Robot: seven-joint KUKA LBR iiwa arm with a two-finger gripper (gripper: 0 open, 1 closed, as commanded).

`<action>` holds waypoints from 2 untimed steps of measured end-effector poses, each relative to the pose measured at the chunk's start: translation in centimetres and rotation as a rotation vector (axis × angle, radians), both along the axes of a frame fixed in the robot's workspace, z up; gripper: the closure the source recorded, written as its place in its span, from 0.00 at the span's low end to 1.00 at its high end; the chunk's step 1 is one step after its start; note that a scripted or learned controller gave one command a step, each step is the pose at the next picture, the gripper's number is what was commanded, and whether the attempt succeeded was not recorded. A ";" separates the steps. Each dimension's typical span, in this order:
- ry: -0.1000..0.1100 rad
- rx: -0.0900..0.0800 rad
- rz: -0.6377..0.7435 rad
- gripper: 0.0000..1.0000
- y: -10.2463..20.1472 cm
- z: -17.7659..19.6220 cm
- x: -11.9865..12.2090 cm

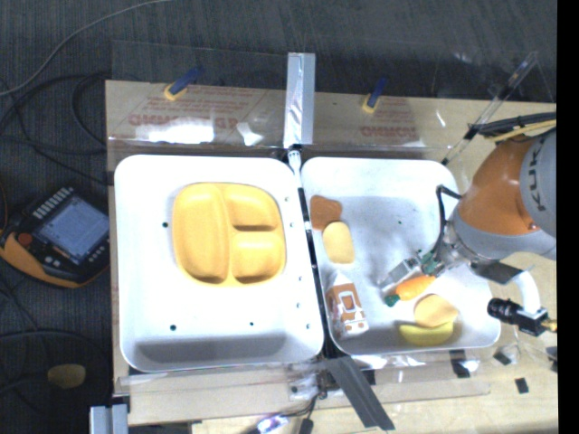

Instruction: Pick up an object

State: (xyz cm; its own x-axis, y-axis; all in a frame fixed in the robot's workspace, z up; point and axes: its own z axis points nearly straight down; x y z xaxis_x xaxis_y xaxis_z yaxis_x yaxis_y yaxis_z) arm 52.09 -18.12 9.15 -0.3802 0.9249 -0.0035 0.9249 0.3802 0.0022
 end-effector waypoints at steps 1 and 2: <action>-0.010 -0.004 0.015 0.00 -1.3 -0.2 -3.0; -0.014 -0.005 0.015 1.00 -1.3 0.8 -2.9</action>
